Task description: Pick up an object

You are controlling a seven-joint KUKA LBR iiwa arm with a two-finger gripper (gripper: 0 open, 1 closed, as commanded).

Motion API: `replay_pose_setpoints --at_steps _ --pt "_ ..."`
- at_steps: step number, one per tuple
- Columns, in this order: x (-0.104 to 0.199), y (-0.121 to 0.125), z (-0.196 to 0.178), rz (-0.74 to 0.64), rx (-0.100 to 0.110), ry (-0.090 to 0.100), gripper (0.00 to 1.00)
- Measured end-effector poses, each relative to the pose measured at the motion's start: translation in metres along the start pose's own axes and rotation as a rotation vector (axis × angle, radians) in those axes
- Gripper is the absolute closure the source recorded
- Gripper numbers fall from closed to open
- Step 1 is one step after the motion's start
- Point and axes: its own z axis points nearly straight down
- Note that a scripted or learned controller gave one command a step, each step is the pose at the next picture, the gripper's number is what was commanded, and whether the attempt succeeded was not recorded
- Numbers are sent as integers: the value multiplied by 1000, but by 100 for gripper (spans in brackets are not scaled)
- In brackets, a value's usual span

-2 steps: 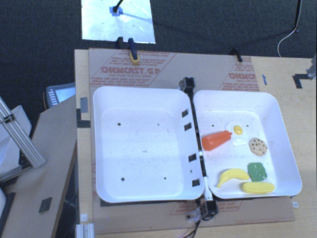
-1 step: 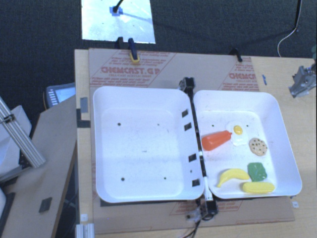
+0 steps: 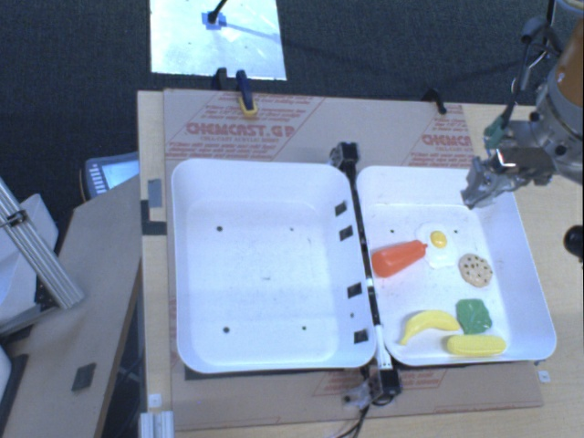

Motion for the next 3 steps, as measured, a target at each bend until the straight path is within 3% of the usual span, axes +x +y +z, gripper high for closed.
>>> replay_pose_setpoints --at_steps 1,2,3 --pt "70 1 -78 -1 -13 2 100" --pt "93 8 -89 4 -8 1 100" --pt "116 0 -88 4 -5 0 100"
